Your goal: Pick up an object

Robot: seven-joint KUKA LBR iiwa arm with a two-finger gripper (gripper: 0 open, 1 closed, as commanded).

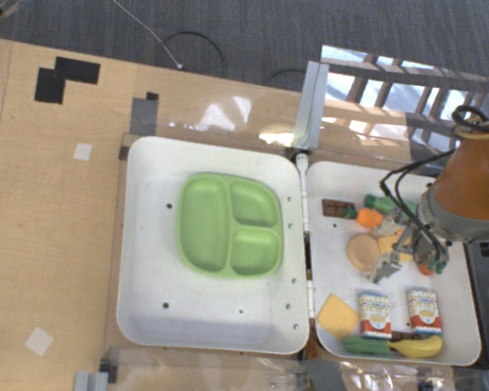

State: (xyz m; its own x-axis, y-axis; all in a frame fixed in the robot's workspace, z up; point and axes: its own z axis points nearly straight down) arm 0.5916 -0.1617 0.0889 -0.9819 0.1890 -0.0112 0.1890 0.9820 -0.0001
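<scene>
Wood bench point(36, 235), 2 white bins: left bin point(151, 311) holds green tray point(228, 225); right bin point(466, 337) holds food items; hand point(393, 263) state unclear.

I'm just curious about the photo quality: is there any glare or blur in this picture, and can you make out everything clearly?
In the camera view, bright glare streaks the bench's clear panel behind the bins; the green tray and left bin look evenly lit and sharp; the hand over the right bin is small and cluttered, so its detail is hard to read; the juice boxes show print too fine to make out.
</scene>
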